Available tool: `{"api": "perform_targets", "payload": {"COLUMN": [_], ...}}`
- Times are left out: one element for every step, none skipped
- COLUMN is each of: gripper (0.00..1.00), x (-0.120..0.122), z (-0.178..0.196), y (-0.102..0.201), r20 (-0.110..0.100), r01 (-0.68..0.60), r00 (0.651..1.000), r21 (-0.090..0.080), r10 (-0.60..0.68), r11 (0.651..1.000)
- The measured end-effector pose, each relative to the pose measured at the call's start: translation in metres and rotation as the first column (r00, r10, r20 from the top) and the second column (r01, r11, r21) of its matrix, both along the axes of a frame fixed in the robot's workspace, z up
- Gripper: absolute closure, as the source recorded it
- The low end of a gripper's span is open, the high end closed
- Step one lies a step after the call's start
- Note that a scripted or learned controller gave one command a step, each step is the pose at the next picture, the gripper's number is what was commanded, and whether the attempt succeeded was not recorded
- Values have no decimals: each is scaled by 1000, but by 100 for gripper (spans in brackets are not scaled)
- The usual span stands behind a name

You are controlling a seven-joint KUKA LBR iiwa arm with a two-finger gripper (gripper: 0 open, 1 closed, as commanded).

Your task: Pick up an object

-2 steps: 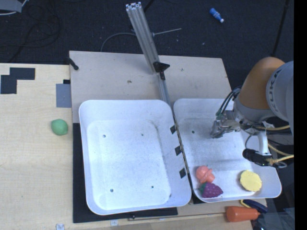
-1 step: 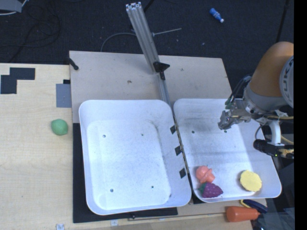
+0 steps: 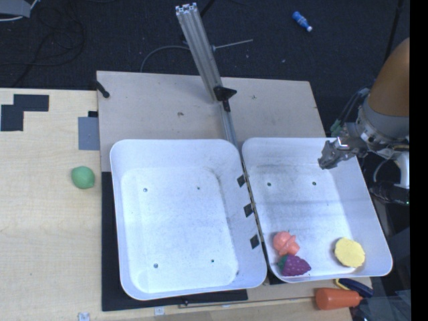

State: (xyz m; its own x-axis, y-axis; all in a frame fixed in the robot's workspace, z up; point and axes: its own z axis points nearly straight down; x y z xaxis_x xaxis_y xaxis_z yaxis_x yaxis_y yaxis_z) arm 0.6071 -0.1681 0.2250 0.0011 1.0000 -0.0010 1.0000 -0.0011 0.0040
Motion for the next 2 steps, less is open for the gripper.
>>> {"api": "perform_targets", "payload": {"gripper": [100, 100], "x": [1, 2], "z": [53, 45], "y": [-1, 61], "r20": [1, -5], "r01": [0, -5], "r00": [1000, 1000], "r21": [0, 2], "r10": [0, 5], "r11": [1000, 1000]}}
